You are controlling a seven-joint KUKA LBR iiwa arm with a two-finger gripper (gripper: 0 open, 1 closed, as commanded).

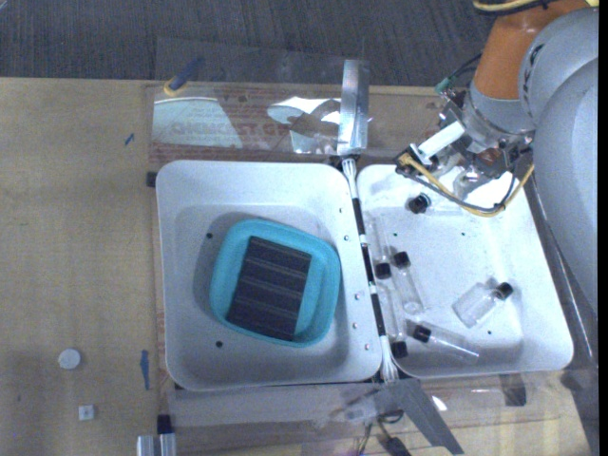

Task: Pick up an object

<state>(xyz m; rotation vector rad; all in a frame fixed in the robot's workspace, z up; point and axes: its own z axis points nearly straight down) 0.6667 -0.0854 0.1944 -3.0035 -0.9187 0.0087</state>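
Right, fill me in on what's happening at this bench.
A grey arm with an orange band reaches in from the right, and its hand is over the far edge of the right bin. That bin holds several small clear vials with black caps, such as one near the right wall and one at the near side. The left bin holds a blue tray with a dark ridged block in it. Nothing visibly picked up yet.

- My arm (570, 112) is grey, with an orange band (508, 50) above my wrist.
- Both bins below me are white: left bin (180, 255), right bin (532, 255).
- Far to my left, a turquoise tray (223, 264) carries a dark, ridged insert (271, 288).
- The clear vials (480, 302) beneath me have black caps.
- The bench (66, 207) is tan.
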